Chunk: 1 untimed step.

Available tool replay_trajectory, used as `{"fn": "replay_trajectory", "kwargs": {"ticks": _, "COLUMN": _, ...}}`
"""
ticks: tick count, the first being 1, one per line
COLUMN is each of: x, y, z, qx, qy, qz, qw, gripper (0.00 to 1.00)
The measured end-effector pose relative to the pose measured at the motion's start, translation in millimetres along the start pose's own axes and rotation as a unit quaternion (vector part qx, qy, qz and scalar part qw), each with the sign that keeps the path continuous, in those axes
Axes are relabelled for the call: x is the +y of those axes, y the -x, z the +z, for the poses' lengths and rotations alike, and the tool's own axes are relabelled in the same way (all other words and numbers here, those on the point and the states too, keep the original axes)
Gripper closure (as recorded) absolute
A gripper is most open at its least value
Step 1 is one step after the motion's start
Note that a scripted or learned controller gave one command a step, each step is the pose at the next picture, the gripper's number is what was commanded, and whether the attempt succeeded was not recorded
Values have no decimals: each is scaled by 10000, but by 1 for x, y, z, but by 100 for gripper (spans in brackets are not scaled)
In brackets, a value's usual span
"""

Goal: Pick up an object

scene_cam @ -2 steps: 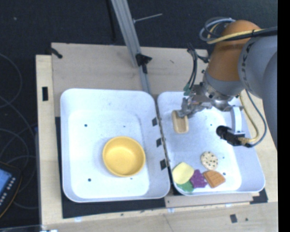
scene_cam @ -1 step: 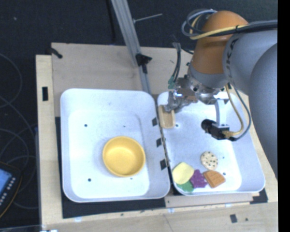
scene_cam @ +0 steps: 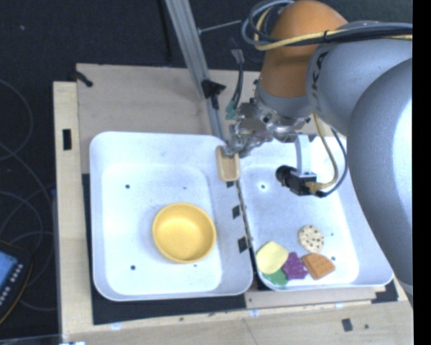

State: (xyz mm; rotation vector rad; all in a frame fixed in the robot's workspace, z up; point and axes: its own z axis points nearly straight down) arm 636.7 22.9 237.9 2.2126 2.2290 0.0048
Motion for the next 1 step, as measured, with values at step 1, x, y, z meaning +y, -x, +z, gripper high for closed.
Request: {"fn": "replay_trajectory", "kwargs": {"ticks": 1, "x": 13, "y": -41, "z": 2, "qx": -4, "qy": -6, "qz": 5, "qw": 10000, "gripper": 100}}
